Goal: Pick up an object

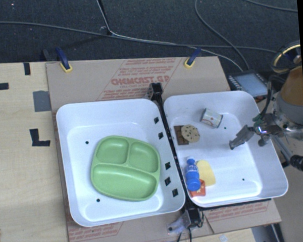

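Grey KUKA arm w/ orange band point(295, 87) enters from right edge, wrist angled down and to the left. Grey two-finger gripper point(236, 142) at approx mid-height of frame, nothing visibly held. Finger state unclear.

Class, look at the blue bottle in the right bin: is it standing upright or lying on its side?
Lying on its side. The blue bottle shows its full length along the right bin's floor, white cap end pointing away from the camera.

Even, soft overhead light, mild glare on the white bins point(70, 151), faint shadows, slightly soft focus.
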Robot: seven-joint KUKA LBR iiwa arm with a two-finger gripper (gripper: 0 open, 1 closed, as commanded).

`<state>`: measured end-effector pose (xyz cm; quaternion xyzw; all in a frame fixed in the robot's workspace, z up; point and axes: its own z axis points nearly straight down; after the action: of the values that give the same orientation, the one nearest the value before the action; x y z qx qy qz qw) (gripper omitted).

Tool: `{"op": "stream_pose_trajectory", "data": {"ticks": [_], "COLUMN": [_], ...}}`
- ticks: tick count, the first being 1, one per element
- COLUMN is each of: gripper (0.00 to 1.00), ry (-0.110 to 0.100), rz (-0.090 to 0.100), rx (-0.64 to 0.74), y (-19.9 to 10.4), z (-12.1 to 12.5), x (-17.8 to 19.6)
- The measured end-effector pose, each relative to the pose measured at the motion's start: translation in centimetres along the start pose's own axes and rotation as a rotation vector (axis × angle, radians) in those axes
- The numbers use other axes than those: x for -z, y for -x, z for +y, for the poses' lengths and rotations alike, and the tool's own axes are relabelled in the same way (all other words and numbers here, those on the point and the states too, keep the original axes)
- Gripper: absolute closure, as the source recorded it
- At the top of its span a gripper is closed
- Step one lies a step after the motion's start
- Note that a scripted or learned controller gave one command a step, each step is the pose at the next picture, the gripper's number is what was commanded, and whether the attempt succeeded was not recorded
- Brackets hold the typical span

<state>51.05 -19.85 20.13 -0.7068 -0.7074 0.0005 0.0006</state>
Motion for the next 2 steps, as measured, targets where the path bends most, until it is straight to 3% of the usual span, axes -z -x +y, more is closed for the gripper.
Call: {"op": "stream_pose_trajectory", "data": {"ticks": [2], "gripper": [0.00], "ry": [0.001], "rz": [-0.002], "rx": [0.000], "y": [0.2], "z": [0.0], "x": [-11.6]}}
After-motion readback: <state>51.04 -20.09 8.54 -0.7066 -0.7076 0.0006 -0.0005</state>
